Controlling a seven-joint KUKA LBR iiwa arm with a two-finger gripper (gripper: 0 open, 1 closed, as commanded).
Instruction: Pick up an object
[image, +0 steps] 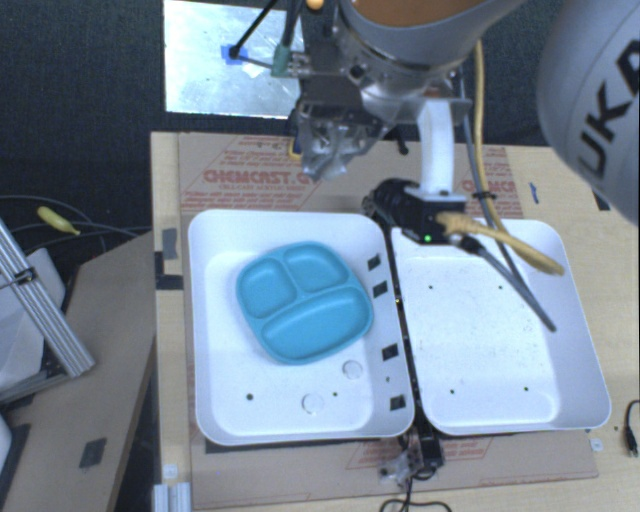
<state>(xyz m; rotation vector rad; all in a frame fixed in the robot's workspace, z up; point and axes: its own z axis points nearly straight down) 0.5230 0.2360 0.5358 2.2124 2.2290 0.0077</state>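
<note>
Camera view: arm w/ claw high above left bin's far edge.

Blue divided plate — flat, slightly askew, left bin

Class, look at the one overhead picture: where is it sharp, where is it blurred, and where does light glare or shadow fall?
In the camera view, the blue divided plate and left bin are sharp; the arm's grey body, close to the lens, is large and blurred; the gripper is soft; the right bin looks bright, with soft shadow along its walls.
</note>
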